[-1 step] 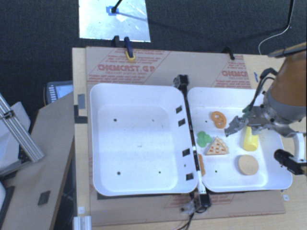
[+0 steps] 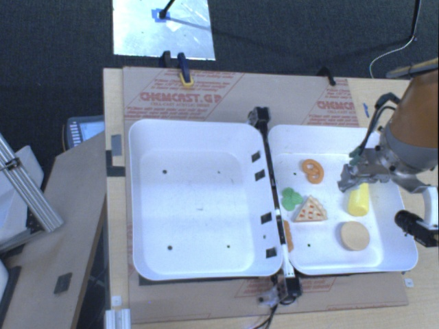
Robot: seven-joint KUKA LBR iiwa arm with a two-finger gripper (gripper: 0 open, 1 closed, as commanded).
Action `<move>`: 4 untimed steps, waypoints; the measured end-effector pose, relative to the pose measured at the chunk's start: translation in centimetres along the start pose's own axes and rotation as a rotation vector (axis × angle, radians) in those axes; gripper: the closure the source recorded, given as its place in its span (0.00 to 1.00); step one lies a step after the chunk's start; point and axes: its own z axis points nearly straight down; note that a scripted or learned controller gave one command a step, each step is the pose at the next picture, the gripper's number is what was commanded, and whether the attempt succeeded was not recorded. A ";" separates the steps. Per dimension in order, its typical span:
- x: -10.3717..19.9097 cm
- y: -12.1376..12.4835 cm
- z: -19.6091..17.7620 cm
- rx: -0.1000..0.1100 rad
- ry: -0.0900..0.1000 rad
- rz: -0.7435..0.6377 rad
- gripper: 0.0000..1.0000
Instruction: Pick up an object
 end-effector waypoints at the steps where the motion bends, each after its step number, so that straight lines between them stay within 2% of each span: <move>1: 7.6 -0.1 -15.1 -0.014 0.001 -0.009 1.00; 2: 15.1 -1.0 -24.1 -0.008 0.003 -0.008 1.00; 3: 22.1 -2.9 -27.7 -0.001 0.003 -0.007 1.00; 4: 27.4 -2.8 -29.7 0.000 0.003 -0.005 1.00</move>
